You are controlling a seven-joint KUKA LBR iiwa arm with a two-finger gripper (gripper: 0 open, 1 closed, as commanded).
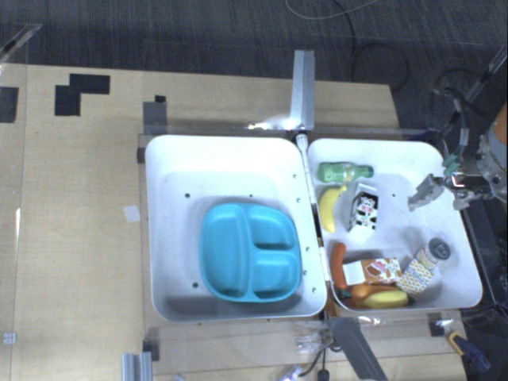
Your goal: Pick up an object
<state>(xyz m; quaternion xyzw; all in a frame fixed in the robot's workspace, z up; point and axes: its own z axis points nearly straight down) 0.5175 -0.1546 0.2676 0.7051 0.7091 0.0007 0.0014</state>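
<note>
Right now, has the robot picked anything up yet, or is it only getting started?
Only starting. Nothing looks lifted: the yellow banana, green plastic bottle and black-and-white carton all lie in the right white bin. The grey two-finger gripper hangs above that bin's right side. The whole pick remains.

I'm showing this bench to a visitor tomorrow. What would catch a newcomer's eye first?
The bright blue divided tray lying in the left bin. Next, the heap in the right bin: a green bottle and a banana by the divider. The gripper hangs over that bin's right side.
</note>
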